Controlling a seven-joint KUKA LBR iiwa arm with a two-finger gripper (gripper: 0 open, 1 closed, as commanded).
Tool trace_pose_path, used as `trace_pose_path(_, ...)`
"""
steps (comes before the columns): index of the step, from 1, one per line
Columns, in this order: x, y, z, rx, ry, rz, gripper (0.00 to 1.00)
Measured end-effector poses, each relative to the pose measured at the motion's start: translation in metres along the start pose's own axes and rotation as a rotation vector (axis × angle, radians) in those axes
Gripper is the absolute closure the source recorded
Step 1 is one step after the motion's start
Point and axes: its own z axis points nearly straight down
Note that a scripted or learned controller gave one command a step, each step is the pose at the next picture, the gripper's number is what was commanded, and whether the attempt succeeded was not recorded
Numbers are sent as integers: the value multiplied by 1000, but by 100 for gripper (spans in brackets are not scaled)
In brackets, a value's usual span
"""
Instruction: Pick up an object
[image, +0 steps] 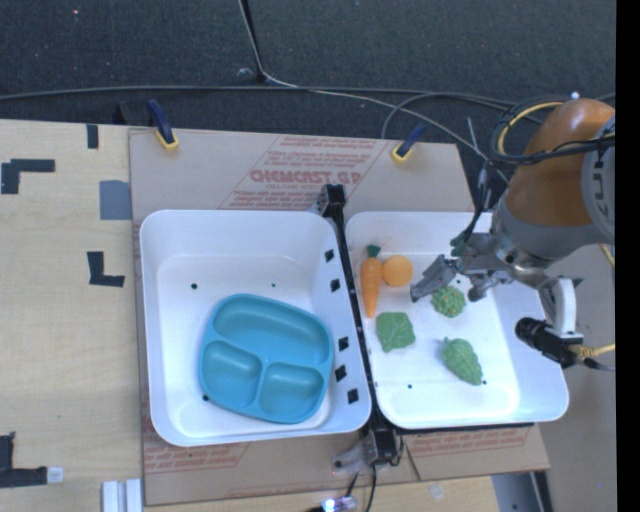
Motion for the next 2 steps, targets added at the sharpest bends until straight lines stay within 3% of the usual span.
trace_pose_path(1,0,3,-7,-12,-1,-3,0)
trace_pose_path(2,8,6,41,-9,-2,-2,0)
